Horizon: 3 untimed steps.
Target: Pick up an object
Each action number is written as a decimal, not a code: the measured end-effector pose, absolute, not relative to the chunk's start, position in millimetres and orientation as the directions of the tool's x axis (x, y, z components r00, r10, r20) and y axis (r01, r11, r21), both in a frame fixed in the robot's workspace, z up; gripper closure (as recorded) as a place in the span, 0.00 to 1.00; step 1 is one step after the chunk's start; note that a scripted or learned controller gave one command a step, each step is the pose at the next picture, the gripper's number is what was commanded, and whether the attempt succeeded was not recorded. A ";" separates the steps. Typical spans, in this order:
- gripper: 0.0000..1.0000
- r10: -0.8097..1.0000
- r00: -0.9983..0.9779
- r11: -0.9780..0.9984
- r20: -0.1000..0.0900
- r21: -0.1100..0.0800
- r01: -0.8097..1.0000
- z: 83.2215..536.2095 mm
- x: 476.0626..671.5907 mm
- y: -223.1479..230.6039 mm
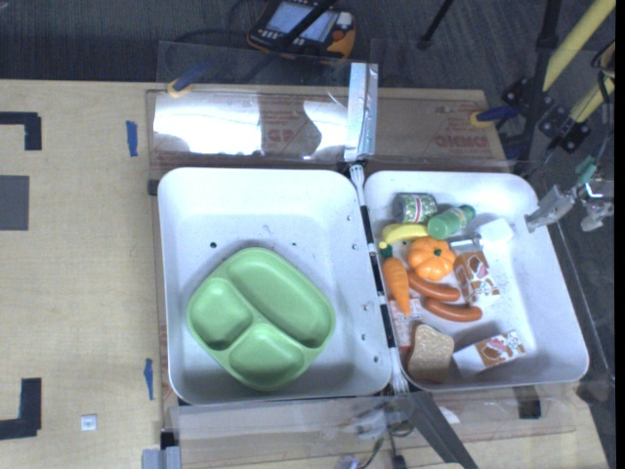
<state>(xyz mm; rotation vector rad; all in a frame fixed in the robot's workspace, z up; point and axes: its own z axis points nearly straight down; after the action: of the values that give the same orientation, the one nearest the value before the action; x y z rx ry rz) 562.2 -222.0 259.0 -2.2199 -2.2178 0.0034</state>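
The gripper (564,206) hangs at the right bin's (557,291) far edge — we cannot tell its state. We'd take the toy pumpkin (431,258) among the clutter: light, rigid, likely slick — grip its sides.

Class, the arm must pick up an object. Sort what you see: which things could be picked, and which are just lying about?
For the job:
bread
carrot
pumpkin
banana
sausages
can
cartons
pincer

Lying about:
green tray
left bin
handset
blue tape
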 end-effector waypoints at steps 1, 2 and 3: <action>0.00 0.998 -0.056 0.056 -0.003 0.006 0.998 117.7 629.7 -176.3; 0.00 0.982 -0.186 0.187 -0.030 0.048 0.981 106.1 598.1 -164.1; 0.00 0.999 0.051 -0.051 -0.004 0.014 0.999 89.7 536.5 -137.5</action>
<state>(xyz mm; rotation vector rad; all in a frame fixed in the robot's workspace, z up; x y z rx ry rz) 536.5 -137.5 89.7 -2.2875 -2.1728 -0.0106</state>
